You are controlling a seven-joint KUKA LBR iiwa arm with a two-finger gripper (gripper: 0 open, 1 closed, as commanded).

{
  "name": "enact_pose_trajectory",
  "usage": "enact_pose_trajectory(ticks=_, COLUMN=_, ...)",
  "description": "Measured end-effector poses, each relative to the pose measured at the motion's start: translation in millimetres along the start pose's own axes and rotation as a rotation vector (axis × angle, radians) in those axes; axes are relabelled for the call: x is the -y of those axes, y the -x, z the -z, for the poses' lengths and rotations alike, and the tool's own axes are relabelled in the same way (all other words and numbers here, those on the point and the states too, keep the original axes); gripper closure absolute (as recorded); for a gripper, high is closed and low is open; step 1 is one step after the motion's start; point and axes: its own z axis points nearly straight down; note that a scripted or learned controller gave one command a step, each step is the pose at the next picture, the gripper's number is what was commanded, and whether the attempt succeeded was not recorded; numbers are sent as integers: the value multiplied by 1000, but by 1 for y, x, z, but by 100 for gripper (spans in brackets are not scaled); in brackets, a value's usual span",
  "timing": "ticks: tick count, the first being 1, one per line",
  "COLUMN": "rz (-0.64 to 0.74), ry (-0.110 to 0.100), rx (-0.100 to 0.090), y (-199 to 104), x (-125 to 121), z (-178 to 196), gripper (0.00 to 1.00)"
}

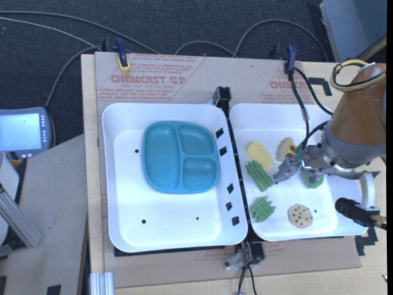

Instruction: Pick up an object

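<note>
Camera view: the gripper (287,169) hangs low in the right bin (270,118), finger state indeterminate, beside the green bean pod (259,174). Descend vertically, straddle the pod across its width, and avoid the yellow piece (260,154).

Arm (359,118): broad orange band, grey wrist below, black cable alongside, metallic grey claw (287,169).

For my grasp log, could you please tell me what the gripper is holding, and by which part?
It cannot be told: the gripper sits low in the right bin beside the green beans, nothing visibly between its fingers.
</note>
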Motion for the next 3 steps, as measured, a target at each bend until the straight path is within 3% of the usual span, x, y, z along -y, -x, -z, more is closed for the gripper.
enact_pose_trajectory(ticks=1, rz=3, ry=13, rx=2, y=0, x=-3, z=6, gripper=0)
enact_pose_trajectory(ticks=3, rz=2, ry=7, rx=0, y=9, x=-1, z=-96, gripper=0)
